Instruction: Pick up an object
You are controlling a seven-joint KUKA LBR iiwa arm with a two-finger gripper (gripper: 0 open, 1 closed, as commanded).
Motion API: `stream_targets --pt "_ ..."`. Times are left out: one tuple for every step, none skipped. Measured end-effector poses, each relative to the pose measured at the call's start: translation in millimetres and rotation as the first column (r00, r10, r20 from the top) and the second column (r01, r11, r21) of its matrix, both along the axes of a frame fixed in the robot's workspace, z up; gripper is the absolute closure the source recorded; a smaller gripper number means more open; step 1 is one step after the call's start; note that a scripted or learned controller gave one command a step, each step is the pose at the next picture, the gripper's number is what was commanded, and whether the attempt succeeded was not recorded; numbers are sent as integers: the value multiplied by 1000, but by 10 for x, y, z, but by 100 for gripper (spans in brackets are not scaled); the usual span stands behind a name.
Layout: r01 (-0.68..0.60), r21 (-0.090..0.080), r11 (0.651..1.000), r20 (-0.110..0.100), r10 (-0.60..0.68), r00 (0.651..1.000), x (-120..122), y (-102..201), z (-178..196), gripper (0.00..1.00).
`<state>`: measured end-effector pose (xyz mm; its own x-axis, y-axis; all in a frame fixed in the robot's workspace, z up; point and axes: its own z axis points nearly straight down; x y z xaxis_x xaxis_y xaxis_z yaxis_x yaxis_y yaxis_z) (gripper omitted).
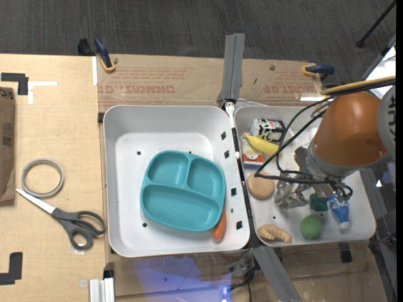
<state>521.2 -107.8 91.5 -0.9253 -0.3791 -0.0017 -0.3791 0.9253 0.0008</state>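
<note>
My gripper (291,198) reaches down into the right bin (362,231) under the orange wrist band (349,129). Its metal fingers sit low among the objects, just right of a tan round piece (260,186). A green ball (310,226) and a blue-and-white tube (340,212) lie to its right. A beige lumpy piece (274,233) rests near the bin's front. At the back lie a banana (261,145) and a small black-and-white carton (271,129). Nothing is seen between the fingers.
The left bin (126,168) bears a teal divided tray (184,191), with an orange carrot (219,228) at its front right edge. Scissors (66,219) and a tape roll (42,177) lie on the bench at the left. Black cables loop above the right bin.
</note>
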Motion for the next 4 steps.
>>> stream_targets --pt "0 0 1000 0 0 1000 0 -1 0 0" --pt "76 0 997 2 -76 997 375 133 8 0" --pt "172 -1 985 4 -172 985 844 -789 13 0" --pt "218 0 976 2 -218 976 388 -632 12 0"
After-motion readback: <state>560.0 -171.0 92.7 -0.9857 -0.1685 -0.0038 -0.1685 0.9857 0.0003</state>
